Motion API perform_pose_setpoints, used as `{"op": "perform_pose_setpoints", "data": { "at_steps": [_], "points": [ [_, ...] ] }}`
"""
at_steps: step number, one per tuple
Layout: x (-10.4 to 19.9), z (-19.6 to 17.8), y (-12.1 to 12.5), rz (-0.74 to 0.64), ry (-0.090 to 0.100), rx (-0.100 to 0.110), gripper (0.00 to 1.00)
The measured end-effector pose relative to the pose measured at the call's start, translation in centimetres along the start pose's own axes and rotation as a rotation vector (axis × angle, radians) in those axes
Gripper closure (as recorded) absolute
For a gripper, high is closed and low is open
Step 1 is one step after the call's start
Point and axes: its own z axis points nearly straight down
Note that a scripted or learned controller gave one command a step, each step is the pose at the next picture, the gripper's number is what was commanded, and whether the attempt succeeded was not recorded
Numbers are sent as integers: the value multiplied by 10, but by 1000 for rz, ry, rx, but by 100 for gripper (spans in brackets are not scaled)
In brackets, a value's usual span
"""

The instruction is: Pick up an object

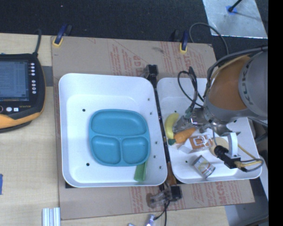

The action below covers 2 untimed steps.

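The plate (119, 136) is blue, the banana (170, 125) yellow, the carrot (184, 136) orange.

Fixed camera above bench (23, 173), slanted down, left bin (75, 126) and right bin (169, 95) centred

Blue three-part plate (119, 136), flat and right way up, in the middle of the left bin (75, 126). Green stick (141, 172) just beside its lower right corner, against the bin's near wall. In the right bin (184, 161): yellow banana (170, 125) curved along the left wall; orange carrot (185, 136) touching its lower end; small printed packet (201, 142) just right of the carrot; silvery can (203, 166) tipped over near the front edge.
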Motion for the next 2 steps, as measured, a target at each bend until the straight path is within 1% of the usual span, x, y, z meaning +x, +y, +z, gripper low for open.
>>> {"op": "perform_pose_setpoints", "data": {
  "at_steps": [1, 2],
  "points": [
    [0, -10, 0, -4, -2, 2, 100],
    [61, -108, 16, 0, 3, -1, 100]
  ]
}}
